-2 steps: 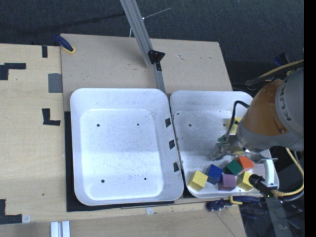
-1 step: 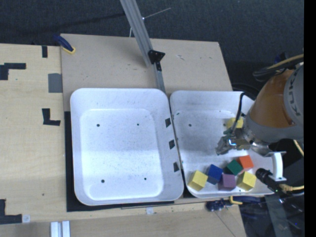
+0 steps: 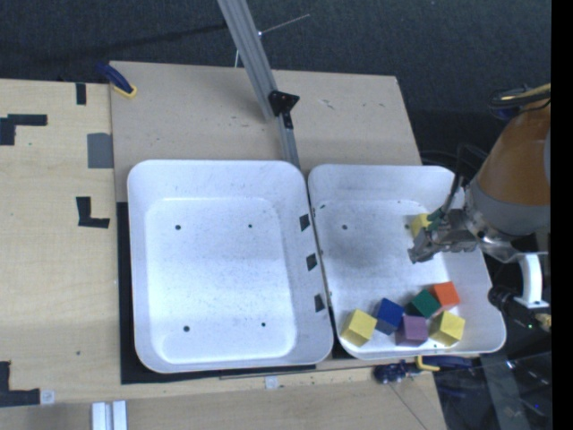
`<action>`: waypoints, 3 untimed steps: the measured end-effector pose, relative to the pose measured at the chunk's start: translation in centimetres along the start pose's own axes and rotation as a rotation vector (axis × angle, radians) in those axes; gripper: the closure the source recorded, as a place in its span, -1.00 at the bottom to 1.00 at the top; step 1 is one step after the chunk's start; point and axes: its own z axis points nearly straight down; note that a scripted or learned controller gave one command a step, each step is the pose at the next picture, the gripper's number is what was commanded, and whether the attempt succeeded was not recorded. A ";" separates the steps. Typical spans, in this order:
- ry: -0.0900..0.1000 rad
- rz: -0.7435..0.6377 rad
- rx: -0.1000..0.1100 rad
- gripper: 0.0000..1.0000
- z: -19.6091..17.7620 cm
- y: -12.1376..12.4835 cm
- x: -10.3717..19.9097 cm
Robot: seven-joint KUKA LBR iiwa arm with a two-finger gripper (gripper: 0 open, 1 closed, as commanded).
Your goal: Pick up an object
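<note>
**Grey gripper low over the right bin's far-right side**

Grey and dark, the gripper (image 3: 428,240) sits at the end of the arm (image 3: 515,173), which enters from the right with its orange band showing above the wrist. The tool hangs over the right bin (image 3: 358,186), near that bin's right wall. A small yellow block (image 3: 418,225) lies right against the gripper's upper left side, partly hidden by it; whether that block is between the fingers or merely beside them cannot be told from this slant, and the same goes for whether the tool is spread or closed.

Further toward the near edge of the same bin, well apart from the gripper, a cluster of blocks lies along the front wall: an orange block (image 3: 445,294), a green block (image 3: 425,305) touching it, a blue block (image 3: 389,314), a purple block (image 3: 414,329), a yellow block at the right (image 3: 450,327) and another yellow block at the left (image 3: 359,327) (this last one sits nearest the divider between the bins). The blocks crowd together, several touching.

Beside it, the left bin (image 3: 143,240) shares the long middle edge with the right one. Both rest on a pale wooden bench (image 3: 179,106). A grey metal rail (image 3: 251,43) runs diagonally across the bench's far side down to the seam between the bins.
</note>
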 end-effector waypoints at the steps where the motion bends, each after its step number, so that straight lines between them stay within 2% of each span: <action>1: 0.001 0.000 0.003 1.00 -2.6 0.1 0.0; 3: 0.003 -0.006 0.007 1.00 -3.1 3.8 11.3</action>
